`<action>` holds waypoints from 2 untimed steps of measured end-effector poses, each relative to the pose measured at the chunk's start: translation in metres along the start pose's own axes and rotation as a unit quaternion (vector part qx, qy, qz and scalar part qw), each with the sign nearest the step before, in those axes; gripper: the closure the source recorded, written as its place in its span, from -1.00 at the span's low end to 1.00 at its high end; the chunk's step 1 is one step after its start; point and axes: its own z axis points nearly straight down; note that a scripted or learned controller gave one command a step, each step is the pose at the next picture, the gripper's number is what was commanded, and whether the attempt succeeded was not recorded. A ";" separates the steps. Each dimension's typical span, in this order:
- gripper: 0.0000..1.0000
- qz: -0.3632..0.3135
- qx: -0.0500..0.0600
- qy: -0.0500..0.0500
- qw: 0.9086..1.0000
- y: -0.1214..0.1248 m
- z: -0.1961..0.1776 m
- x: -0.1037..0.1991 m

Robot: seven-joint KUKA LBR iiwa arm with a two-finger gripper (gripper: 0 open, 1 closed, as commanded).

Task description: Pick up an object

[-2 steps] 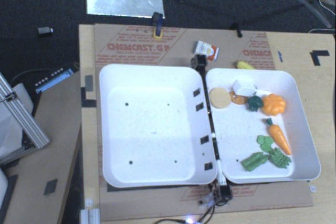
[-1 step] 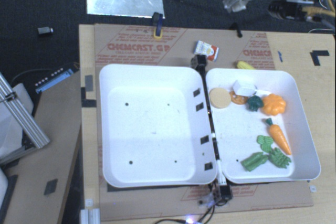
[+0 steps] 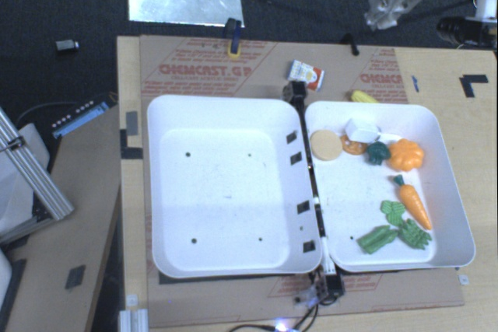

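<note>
While claw (image 3: 387,5) hovers, carrot (image 3: 412,200) lies well below.

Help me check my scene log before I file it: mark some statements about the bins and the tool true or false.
1. The carrot lies in the right bin. True.
2. The tool is down inside the left bin. False: it sits high above the bench's far edge, beyond the right bin.
3. A yellow piece lies outside the right bin, by its far rim. True.
4. The round tan disc lies in the left bin. False: it lies in the right bin, near the divide.
5. The orange pepper sits beside a dark green piece. True.
</note>
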 end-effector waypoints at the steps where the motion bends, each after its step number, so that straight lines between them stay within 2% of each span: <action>1: 1.00 -0.005 -0.004 0.001 1.000 -0.005 -0.068 0.011; 2: 1.00 -0.012 -0.001 0.004 1.000 -0.002 -0.058 0.198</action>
